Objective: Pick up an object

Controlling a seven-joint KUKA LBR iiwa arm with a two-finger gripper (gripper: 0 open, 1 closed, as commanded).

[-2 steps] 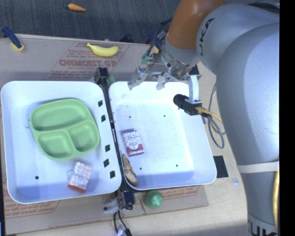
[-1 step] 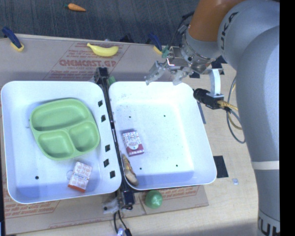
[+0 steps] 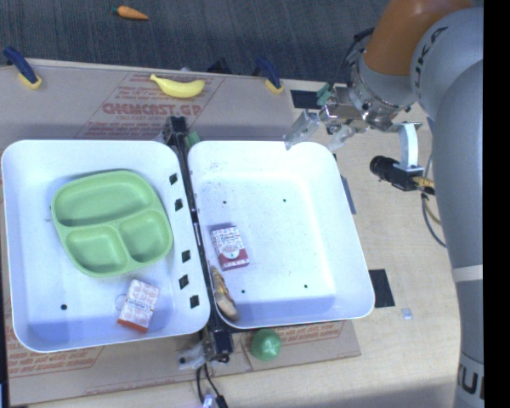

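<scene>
The grey arm with the orange band (image 3: 416,15) leans in from three o'clock, and its two-finger gripper (image 3: 310,134) hangs over the far right corner of the right-hand shallow white bin (image 3: 323,228), up around one o'clock of that bin. The two pale fingers (image 3: 296,131) look spread a little with nothing between them, though from this angle they are small and I would not swear to the gap.

Inside the right bin, near its left wall at about eight o'clock, a small red-and-white carton (image 3: 229,246) lies flat on the floor. Just below it, at seven o'clock and tucked against the corner where the two bins meet, sits a brownish, elongated item (image 3: 222,296) whose nature I cannot make out.

The left-hand shallow white bin (image 3: 25,228) holds a light green plastic plate with three compartments (image 3: 112,222), lying across its middle. A second small carton, orange and white (image 3: 138,303), rests at five o'clock of that bin, just beside the plate's lower edge.

On the brown cardboard sheet (image 3: 110,109) under both bins, a yellow banana (image 3: 178,84) lies at twelve o'clock beyond the left bin, and a green ball (image 3: 266,344) sits at six o'clock, just outside the right bin's near rim. An orange carrot-shaped piece (image 3: 133,12) lies on the dark floor farther back
</scene>
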